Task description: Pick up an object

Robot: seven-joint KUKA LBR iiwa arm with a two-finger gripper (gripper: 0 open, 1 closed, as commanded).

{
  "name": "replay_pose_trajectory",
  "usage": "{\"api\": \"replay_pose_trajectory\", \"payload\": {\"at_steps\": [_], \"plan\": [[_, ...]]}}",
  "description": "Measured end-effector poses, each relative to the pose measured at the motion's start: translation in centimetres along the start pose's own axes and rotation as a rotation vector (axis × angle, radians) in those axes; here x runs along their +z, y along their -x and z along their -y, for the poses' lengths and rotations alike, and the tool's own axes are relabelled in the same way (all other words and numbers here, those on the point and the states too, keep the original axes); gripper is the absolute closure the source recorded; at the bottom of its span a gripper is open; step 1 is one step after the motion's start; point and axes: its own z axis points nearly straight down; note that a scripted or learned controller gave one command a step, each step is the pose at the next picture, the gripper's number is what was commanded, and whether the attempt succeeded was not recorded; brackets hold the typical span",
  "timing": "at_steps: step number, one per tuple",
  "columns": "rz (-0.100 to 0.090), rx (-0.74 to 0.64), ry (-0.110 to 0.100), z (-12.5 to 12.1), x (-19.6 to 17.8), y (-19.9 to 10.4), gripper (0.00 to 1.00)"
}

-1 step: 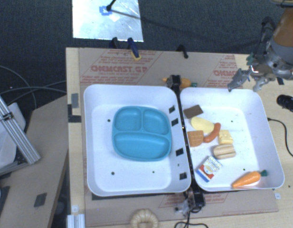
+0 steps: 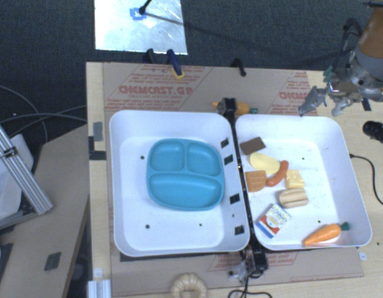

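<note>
My gripper (image 2: 324,103) hangs open above the far right rim of the right bin (image 2: 340,166), with nothing between its fingers. Below it in that bin lie several toy foods: a brown square (image 2: 252,145), a yellow piece (image 2: 264,162), a waffle square (image 2: 256,180), a red sausage (image 2: 277,173), a cheese cube (image 2: 295,179), a bread roll (image 2: 293,198), a small packet (image 2: 274,220) and a carrot (image 2: 324,233) at the front right corner. All of them sit nearer the camera than the gripper.
The left bin (image 2: 126,166) holds a blue divided plate (image 2: 184,173). A black divider (image 2: 236,160) runs between the bins. Clamps (image 2: 174,64) stand at the bench's far edge. A black cable (image 2: 376,131) lies to the right.
</note>
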Motion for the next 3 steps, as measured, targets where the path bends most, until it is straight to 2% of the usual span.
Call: {"api": "replay_pose_trajectory", "payload": {"at_steps": [2, 3], "plan": [[-0.001, 0.002, -0.005, 0.3, 12.2, 0.3, 0.00], [-0.001, 0.001, -0.003, 0.5, 16.4, -0.1, 0.00]]}}
